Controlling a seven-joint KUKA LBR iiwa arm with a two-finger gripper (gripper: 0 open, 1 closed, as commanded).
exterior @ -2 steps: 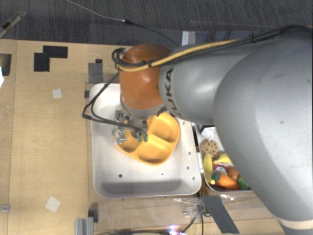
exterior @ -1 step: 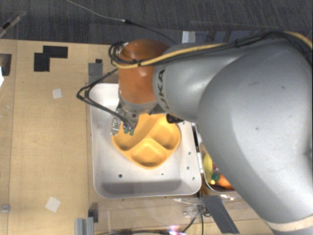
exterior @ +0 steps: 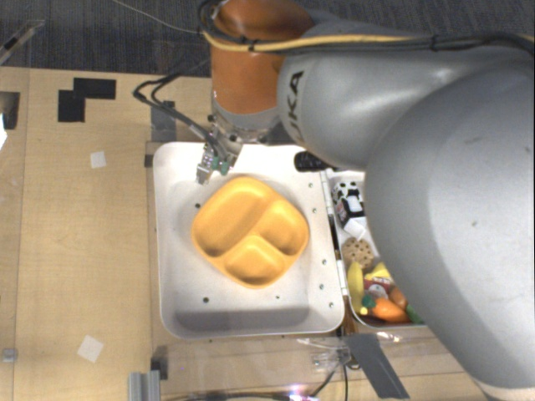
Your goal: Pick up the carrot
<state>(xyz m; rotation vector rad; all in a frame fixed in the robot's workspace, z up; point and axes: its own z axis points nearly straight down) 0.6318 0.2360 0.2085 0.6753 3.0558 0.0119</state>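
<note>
Camera view, itemised. Two white bins on a pale wood counter. One yellow plastic tray, smooth, rounded, three compartments, lies mid-frame in the left bin. One carrot, orange and tapered, sits lower right in the right bin beside one banana and one round speckled cookie. One tool, upper centre above the tray's top corner; whether its fingers are spread, cannot tell.

Yellow divided tray in left bin; banana, possibly cookie, right.
</note>
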